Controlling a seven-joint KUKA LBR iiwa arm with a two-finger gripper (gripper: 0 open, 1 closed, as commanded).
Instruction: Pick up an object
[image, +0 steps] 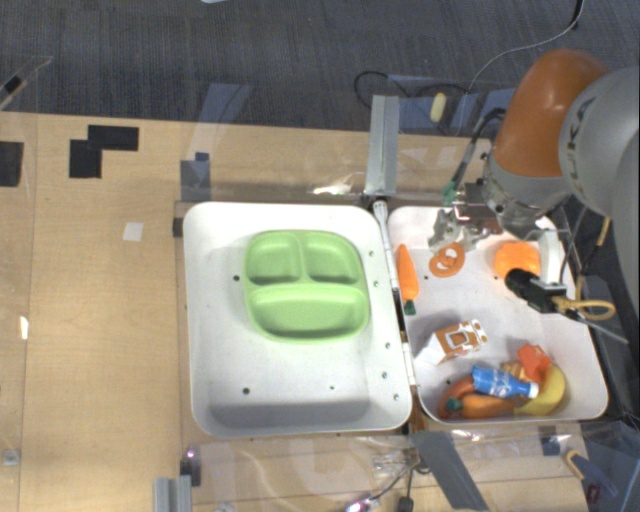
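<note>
Overhead slanted view of the bench with two white bins. The left bin (215, 330) carries a green divided plate (303, 283) at centre frame. The right bin (590, 390) holds the candidate objects: a carrot (406, 274) lying along its left wall, an orange ring (447, 260) near the upper middle, an orange rounded piece (516, 257) to the ring's right, a small brown-and-white carton (460, 339) at mid-bin, and a pile at the lower right made up of a blue bottle (503, 382), a banana (545, 392) and red and orange items pressed together.

The gripper (458, 222) sits at the upper part of the right bin, just above the ring in the frame; whether its fingers are apart or together cannot be told, since the wrist and cabling hide them, and nothing is visibly held.

Risks, as judgement: the ring is flat and thin, so fingers closing on it may slide over its rim or push it along the bin floor. The nearby back wall may block one finger. A descent slightly to the left may nudge the carrot instead. In the lower-right pile, crowding invites a double grasp or a slipped one.
</note>
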